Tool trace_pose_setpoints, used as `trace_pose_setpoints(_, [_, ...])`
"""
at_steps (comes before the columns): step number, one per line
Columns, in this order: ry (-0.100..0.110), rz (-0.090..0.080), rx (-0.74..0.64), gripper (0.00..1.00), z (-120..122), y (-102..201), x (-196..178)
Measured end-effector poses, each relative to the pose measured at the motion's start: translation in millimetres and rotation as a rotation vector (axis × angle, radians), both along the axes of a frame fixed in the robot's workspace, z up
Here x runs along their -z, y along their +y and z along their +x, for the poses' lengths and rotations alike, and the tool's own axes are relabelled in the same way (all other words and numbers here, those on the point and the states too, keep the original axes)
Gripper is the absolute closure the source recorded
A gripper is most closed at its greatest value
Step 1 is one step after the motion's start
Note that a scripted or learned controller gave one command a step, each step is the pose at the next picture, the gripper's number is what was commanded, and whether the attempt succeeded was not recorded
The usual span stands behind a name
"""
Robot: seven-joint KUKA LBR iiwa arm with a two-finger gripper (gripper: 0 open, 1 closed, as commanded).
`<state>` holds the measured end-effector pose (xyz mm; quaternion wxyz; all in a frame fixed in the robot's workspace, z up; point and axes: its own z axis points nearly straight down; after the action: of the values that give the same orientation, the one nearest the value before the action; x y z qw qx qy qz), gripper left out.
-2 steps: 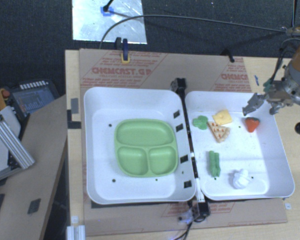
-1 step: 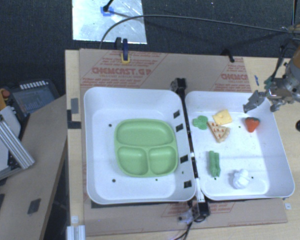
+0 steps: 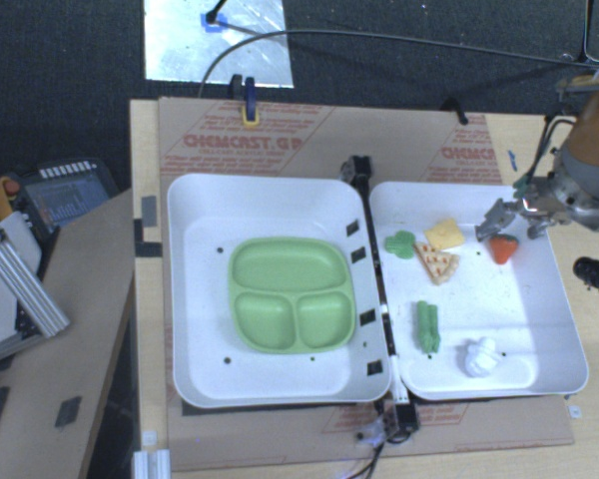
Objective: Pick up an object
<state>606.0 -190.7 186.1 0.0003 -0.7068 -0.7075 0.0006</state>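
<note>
My gripper [image 3: 509, 228] hangs over the far right part of the right bin [image 3: 549, 317], with its two fingers spread apart. A small red toy piece [image 3: 503, 250] lies on the bin floor just below the fingertips, with nothing clamped between them. Further left in the same bin are a yellow block [image 3: 445, 235], a tan wedge with red dots [image 3: 436, 264] and a small green leafy piece [image 3: 400, 244]. A green stick-like piece [image 3: 427, 327] and a white lumpy piece [image 3: 480, 357] lie nearer the front.
The left bin [image 3: 195, 267] holds a green three-compartment plate [image 3: 290, 294]. A black divider with clips [image 3: 371, 267] runs between the bins. A control pendant [image 3: 65, 198] and an aluminium rail [image 3: 20, 287] sit off the bench at left.
</note>
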Motion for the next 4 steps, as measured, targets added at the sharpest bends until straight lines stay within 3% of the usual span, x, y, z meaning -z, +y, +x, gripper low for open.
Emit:
trace_pose_setpoints(2, [-0.009, -0.002, -0.001, 0.00, 12, 3, 96])
trace_pose_setpoints(3, [-0.017, -0.002, -0.005, 1.00, 15, 4, 81])
trace_pose_setpoints(4, [-0.008, -0.001, -0.005, 1.00, 18, 12, 19])
